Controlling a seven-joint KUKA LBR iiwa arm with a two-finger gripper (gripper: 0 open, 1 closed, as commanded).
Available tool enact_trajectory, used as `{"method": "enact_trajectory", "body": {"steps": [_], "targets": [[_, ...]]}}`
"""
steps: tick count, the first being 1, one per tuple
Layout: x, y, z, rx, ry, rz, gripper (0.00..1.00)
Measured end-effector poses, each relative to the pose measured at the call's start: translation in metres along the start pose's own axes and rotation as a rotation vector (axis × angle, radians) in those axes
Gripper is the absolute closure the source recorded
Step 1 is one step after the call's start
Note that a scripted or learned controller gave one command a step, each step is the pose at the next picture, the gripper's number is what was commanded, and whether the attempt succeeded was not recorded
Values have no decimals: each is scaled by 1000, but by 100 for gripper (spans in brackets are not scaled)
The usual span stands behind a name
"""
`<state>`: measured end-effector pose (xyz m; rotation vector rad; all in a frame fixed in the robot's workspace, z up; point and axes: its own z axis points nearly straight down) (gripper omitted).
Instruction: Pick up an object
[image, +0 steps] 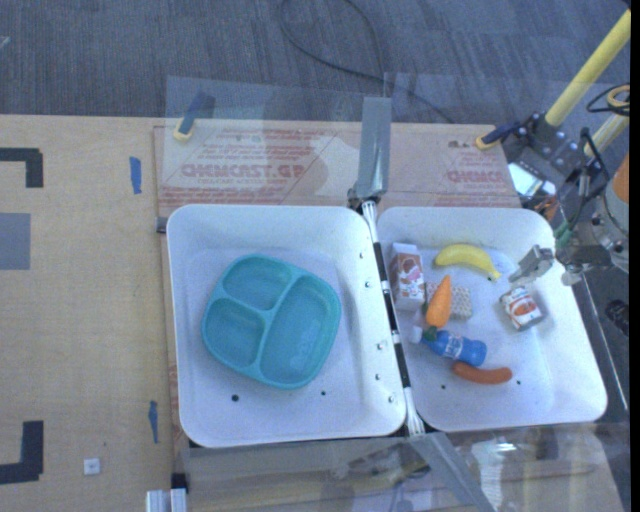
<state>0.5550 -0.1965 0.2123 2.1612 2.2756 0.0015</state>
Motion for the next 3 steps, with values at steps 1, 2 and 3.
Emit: {"method": "enact_trajectory", "body": {"steps": [1,2,3], "targets": [[-18,-2,115,-4,7,51,0],[-24,-5,107,-1,1,59,100],[27,-21,30,2,1,195,100]]}}
